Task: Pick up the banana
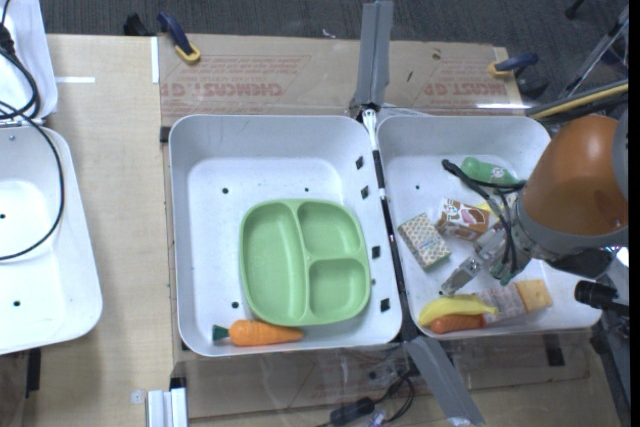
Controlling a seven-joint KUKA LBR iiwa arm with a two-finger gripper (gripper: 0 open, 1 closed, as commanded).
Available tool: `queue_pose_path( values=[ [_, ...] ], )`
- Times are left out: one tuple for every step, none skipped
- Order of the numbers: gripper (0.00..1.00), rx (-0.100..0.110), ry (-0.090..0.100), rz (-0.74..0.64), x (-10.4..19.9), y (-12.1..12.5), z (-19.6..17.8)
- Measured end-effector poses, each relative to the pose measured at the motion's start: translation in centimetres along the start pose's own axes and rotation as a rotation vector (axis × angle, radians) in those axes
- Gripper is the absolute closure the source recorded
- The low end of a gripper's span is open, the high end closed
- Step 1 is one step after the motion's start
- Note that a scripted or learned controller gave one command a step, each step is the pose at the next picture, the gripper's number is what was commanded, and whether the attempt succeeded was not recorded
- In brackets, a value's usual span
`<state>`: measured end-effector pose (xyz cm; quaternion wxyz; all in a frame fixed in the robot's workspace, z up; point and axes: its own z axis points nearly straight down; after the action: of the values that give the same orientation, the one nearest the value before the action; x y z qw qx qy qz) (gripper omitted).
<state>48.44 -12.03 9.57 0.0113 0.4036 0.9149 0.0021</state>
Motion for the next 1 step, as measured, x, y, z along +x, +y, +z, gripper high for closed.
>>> queue_pose_path(
  values=[
    [1.0, 0.004, 0.009, 0.003, 0.12, -0.1, -0.72]
  ],
)
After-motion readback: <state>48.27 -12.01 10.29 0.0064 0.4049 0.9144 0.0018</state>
